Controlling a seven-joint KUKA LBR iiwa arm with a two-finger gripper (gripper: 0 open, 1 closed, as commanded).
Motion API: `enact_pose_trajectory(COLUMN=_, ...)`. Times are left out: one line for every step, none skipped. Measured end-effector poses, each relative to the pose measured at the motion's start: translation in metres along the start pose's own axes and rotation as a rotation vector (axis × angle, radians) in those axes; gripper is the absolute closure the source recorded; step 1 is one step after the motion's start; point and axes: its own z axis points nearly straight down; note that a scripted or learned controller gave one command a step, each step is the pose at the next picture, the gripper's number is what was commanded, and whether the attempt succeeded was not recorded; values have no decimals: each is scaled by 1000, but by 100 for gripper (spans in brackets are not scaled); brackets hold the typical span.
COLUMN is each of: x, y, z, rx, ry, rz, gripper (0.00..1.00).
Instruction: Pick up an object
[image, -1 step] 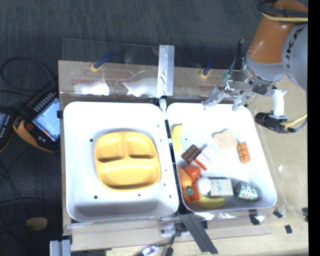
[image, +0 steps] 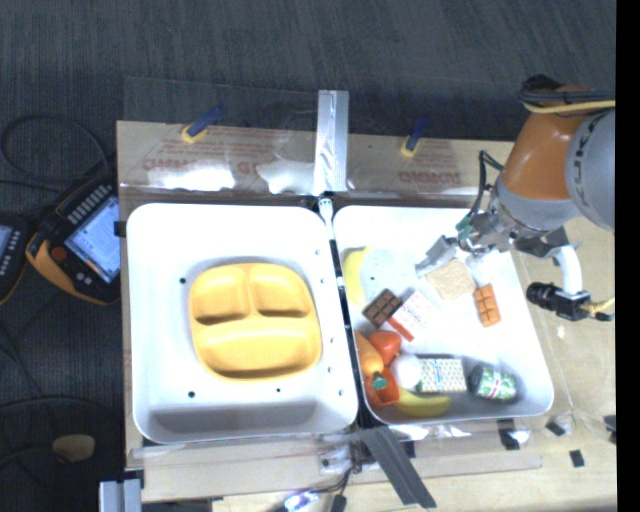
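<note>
Step in hand: the arm (image: 560, 160) reached in from the right over the right bin (image: 530, 330), and the gripper (image: 462, 240) hung above that bin's upper middle; I judged this the approach to a pick, with nothing lifted yet.
Tool state: whether the gripper was open or closed could not be told from this slanted view, and no object showed between its tips.
Likely target: a tan cracker-like square (image: 451, 281) lay just below and left of the gripper, flat on the bin floor.
Doing it well: a flat piece calls for a straight, centred descent, with the tips straddling 2 opposite edges; the orange block (image: 486, 304) lay just beside it and could be nudged.
Right bin contents: a brown bar (image: 381, 305), a red-orange vegetable (image: 379, 347), a banana (image: 420, 403), a small printed carton (image: 441, 375), a green can (image: 494, 383) and a yellow item (image: 354, 268) by the left wall, crowded toward the lower left.
Left bin (image: 150, 300) contents: 1 yellow divided tray (image: 255, 317), sitting centrally, well apart from the gripper.
</note>
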Motion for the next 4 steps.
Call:
enact_pose_trajectory(x=61, y=8, z=60, rx=-1, ry=-1, rz=75, gripper=0)
enact_pose_trajectory(x=67, y=-53, z=65, rx=-13, ry=-4, rz=20, gripper=0)
enact_pose_trajectory(x=84, y=-85, z=65, rx=-22, ry=-7, rz=130, gripper=0)
enact_pose_trajectory(x=84, y=-84, z=56, rx=-21, ry=-4, rz=130, gripper=100)
